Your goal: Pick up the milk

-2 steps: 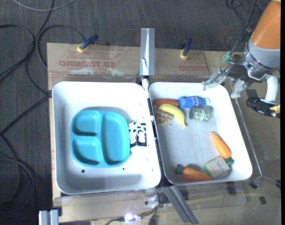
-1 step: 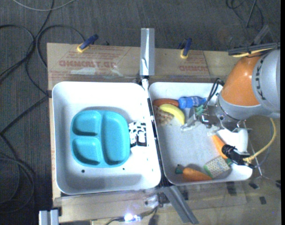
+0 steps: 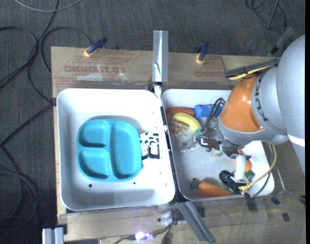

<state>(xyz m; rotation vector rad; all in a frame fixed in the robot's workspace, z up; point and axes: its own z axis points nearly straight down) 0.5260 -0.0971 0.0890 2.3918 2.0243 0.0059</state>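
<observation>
The milk (image 3: 149,144) is a small carton with a black-and-white pattern. It lies in the left bin (image 3: 68,116), against the bin's right wall and just right of the blue tray (image 3: 110,149). My gripper (image 3: 204,139) is low in the right bin (image 3: 216,197), near that bin's middle. It is well to the right of the milk, with the wall between the bins in between. Nothing can be seen held in it. The orange-banded wrist (image 3: 238,113) hides part of the bin behind it.
The blue three-part tray takes up most of the left bin. In the right bin a yellow banana (image 3: 188,120), a blue object (image 3: 201,110) and a brownish item (image 3: 179,130) crowd the far left corner. A carrot (image 3: 213,188) lies by the near wall.
</observation>
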